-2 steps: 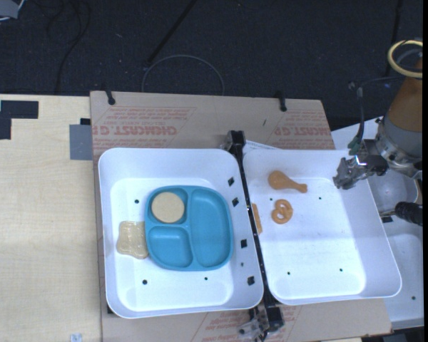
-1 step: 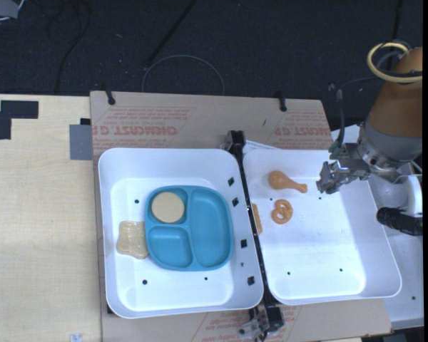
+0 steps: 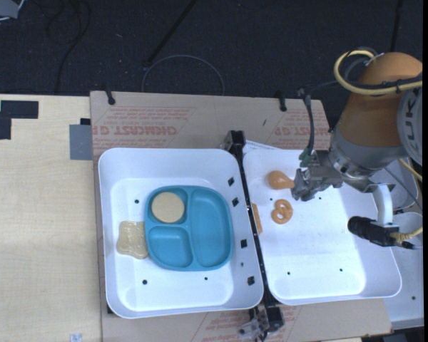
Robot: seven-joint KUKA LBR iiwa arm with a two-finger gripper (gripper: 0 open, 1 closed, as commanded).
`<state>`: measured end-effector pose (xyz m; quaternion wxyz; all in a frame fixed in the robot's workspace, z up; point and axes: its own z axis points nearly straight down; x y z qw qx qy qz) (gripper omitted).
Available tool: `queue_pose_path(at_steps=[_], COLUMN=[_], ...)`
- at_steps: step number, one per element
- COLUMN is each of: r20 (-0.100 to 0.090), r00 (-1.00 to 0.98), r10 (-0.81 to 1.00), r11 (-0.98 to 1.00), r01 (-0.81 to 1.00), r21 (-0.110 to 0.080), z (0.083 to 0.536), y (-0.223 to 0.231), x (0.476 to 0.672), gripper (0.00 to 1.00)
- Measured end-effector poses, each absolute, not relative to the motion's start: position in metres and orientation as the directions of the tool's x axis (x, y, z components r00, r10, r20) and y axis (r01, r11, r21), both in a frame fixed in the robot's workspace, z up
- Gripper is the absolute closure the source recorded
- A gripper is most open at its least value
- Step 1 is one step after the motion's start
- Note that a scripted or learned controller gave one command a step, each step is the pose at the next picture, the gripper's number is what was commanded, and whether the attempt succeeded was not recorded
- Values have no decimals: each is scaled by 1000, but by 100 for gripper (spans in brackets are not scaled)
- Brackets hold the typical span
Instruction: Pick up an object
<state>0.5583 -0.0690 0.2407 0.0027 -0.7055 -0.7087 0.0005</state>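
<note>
Gripper (image 3: 304,189) low in right bin (image 3: 342,276), near its upper left area. Finger opening: cannot tell, dark and small in view. Orange-tan lump (image 3: 279,180) just left of gripper; contact unclear. Pretzel (image 3: 282,211) below it, apart. Left bin (image 3: 121,191): blue divided tray (image 3: 200,244) with round cracker (image 3: 167,206) in upper-left compartment; pale bread-like piece (image 3: 132,239) against tray's left edge.

One fixed camera looks down at a slant from above the worktop (image 3: 36,226), far enough off to take in both white bins: the left bin (image 3: 121,169) and the right bin (image 3: 342,269). Dark floor lies at the far side. The arm (image 3: 374,120) enters from the right.
</note>
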Motion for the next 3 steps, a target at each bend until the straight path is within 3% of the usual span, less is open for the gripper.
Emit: queue_pose_path(at_steps=[3], r20=[2], r00=[-4], r10=[1000], r11=[4], r01=[1000], r21=[-7], z=[221], y=[90], x=[510], gripper=[100])
